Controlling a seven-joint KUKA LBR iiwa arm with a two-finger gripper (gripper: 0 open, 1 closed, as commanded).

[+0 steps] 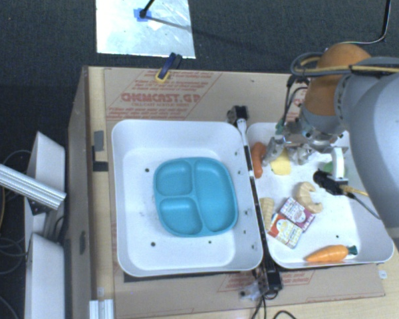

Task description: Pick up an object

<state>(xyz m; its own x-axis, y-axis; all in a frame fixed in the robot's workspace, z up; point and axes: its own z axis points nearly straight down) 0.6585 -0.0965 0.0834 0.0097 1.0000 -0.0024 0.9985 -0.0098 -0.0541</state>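
The claw (289, 153) hangs low in the right bin (372, 248), just above a yellow piece (281, 167), with a carrot (257, 159) beside it. Whether it is open cannot be told. Nothing looks lifted; the pick seems undone.

Red "CHEMCAST GP" lettering on the brown board (161, 98)

The cardboard-covered surface (186, 92) bears two white bins: the left bin (130, 178) and, touching its right side, the right bin (372, 241). Behind the left bin lies a yellow-and-blue clip (167, 67).
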